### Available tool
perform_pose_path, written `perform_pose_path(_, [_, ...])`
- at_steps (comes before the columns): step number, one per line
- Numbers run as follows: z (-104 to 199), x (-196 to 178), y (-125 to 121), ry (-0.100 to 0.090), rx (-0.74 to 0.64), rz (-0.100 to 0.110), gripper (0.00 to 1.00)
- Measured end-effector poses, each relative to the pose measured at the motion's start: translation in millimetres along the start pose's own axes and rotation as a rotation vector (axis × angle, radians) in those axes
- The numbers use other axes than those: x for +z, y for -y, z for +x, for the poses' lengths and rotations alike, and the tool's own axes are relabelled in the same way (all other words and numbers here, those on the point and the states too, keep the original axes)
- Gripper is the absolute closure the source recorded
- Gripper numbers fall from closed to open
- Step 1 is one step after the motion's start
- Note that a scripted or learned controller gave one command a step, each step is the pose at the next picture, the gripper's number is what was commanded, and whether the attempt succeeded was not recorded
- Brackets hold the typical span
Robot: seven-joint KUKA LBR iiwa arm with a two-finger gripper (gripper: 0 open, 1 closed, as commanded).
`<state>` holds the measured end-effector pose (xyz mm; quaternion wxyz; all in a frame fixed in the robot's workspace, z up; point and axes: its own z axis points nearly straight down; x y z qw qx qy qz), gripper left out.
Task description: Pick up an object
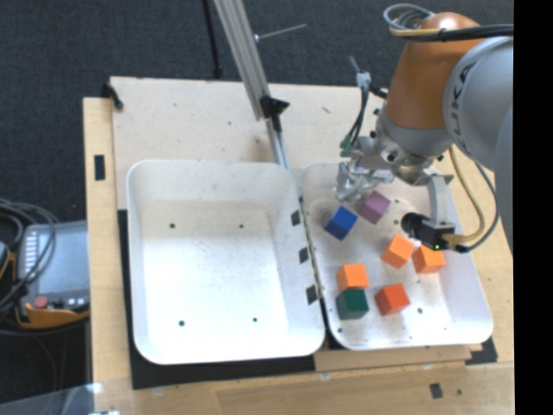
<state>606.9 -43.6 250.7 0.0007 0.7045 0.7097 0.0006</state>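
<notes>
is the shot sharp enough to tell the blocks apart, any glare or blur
Camera view: soft but readable, block colours distinct, blue block and purple block clear; the gripper is muddled against the pale right bin; lighting even, shadows faint, no strong glare.

Grey arm (484,93) — orange band, cables.

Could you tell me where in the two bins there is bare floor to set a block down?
The left bin offers bare floor from wall to wall. In the right bin, free patches lie along the near rim below the green block and red block. The middle is crowded, and the gripper hangs over the far end by the blue block and purple block.
</notes>
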Motion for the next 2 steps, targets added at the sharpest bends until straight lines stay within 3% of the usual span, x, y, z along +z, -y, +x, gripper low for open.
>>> perform_pose_path(2, [99.0,23.9,-42.4,0.001,0.001,0.0,1.0])
